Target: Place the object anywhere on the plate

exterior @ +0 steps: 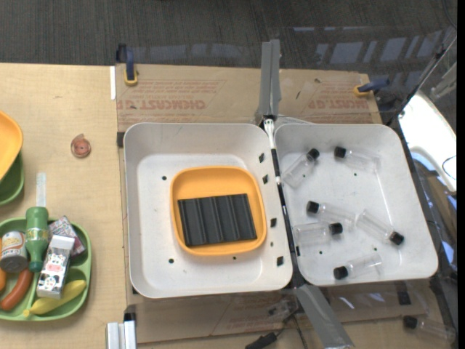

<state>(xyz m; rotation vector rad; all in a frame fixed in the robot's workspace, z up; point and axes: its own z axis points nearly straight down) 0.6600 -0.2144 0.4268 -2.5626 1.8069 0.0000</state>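
Two white bins sit side by side: the left bin (145, 217) carries the orange plate (218, 184) with a dark ridged block (217, 219) already lying on it. The clear black-capped vials (349, 267) lie scattered in the right bin (414, 260), pointing every which way, just across the divider from the plate. I cannot tell the gripper's state from here.

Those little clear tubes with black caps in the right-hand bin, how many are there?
6, all in the right bin: two near the back, one mid-left, one below it, one to the right, one at the front.
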